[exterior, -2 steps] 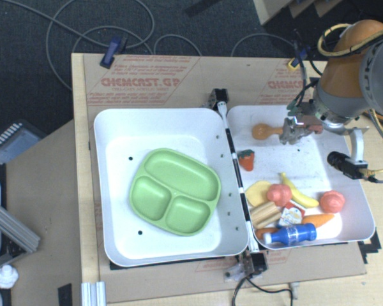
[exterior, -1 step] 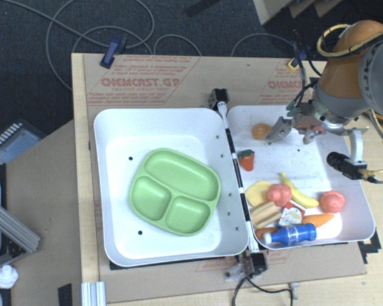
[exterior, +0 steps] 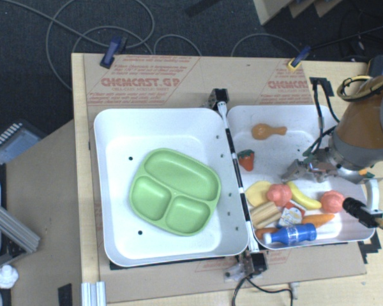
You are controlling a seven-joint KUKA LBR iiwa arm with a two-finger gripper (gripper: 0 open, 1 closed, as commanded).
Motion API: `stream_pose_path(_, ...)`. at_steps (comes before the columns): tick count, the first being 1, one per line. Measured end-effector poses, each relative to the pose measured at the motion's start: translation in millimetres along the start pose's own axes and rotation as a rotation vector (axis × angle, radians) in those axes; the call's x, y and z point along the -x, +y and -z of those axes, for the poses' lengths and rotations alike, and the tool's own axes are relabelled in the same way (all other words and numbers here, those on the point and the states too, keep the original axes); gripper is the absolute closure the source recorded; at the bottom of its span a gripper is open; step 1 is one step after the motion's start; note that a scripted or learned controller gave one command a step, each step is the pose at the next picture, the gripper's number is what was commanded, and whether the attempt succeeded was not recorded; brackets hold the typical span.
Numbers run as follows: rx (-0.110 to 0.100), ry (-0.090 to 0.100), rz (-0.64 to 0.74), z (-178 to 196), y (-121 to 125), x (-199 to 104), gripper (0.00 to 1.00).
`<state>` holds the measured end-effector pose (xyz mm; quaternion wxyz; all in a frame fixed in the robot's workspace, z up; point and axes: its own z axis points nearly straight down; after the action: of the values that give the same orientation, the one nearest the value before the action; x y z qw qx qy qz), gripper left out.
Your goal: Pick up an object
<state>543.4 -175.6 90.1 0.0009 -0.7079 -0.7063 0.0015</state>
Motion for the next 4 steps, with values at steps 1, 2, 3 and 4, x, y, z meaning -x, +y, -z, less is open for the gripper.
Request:
stream_pose_path(1,0.006,0.000,0.003,95.1,68.5,-4.0,0.00)
stream_pose_path(2,0.000,0.002,0.002,9.0,-30.0,-45.0,0.00)
stream_pose_path(3,0.007,-0.001,0.003,94.1,84.3,-3.1,0.00)
stream_pose_path(4,0.001,0.002,0.003,50.6,10.0,-51.2,0.00)
